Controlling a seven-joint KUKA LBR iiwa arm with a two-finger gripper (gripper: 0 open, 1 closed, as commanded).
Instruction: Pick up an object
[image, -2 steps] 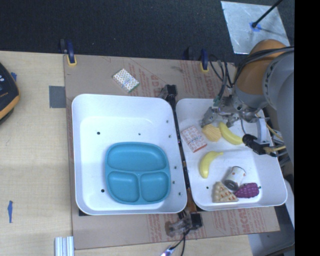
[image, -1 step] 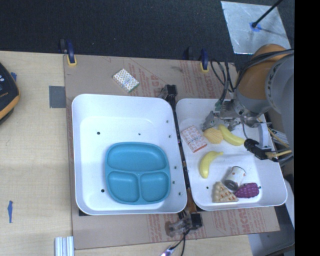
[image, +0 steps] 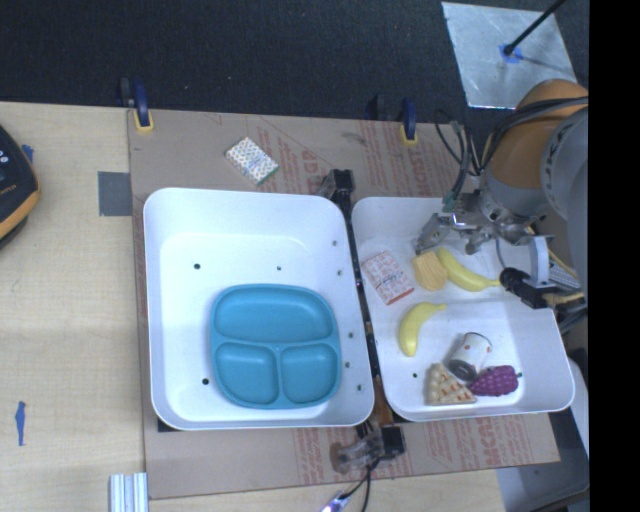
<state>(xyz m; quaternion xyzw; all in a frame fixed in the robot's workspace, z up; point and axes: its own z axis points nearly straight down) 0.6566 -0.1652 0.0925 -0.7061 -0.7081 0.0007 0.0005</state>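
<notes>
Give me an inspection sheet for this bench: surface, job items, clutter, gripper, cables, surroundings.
Surface: cardboard sheet clamped to a wooden bench, bearing left bin and right bin.
Job's things: right bin holds two bananas, a yellow block, a printed packet, a waffle piece, purple grapes and a small cup. Left bin holds a blue divided tray.
Clutter: patterned packet on the cardboard outside the bins.
Gripper: gripper low over the right bin's far edge, near the yellow block.
Cables: wires along the arm.
Surroundings: yellow-black device at the left edge.
</notes>
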